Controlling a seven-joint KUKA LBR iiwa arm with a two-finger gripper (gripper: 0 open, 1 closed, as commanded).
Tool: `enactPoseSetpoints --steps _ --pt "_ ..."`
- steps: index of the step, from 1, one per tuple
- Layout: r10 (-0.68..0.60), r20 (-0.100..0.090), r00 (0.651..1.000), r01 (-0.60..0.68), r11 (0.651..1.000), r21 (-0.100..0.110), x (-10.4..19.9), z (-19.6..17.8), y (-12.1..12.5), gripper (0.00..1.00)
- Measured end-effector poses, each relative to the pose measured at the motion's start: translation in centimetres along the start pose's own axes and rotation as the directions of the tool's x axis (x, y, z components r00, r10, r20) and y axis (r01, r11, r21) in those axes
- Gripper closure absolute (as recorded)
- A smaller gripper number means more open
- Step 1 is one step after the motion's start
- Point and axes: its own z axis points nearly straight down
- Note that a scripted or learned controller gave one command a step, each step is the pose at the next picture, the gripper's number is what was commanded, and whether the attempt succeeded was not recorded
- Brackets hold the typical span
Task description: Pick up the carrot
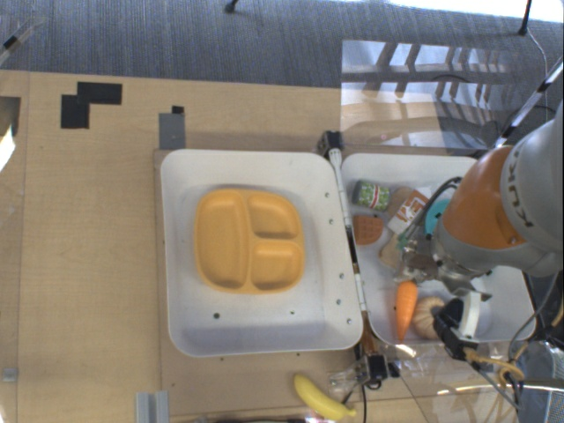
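The pincer [414, 270] hangs low in the right bin [511, 320], just above the carrot's top; how far it is open cannot be told. The carrot [405, 311] lies upright, lower right of frame, beside other items.

The arm [493, 210], its orange band bulking over the right bin [379, 324], covers much of that bin's contents and far wall. The end effector [421, 267] sits in shadow beneath the wrist, its fingers too obscured to read. A teal object [433, 219] shows only as a sliver beside the band. The label on a small green-topped container [371, 195] is too small to make out. A rounded tan item [426, 317] next to the carrot [404, 307] is partly covered. The banana [322, 400] on the surface nears the bottom edge, where tangled cables [493, 364] are cut off.
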Motion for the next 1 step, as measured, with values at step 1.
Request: enactPoseSetpoints --steps 1 --pt "0.283 0.009 0.959 -0.283 0.959 0.007 4.68 -8.39 -1.52 1.0"
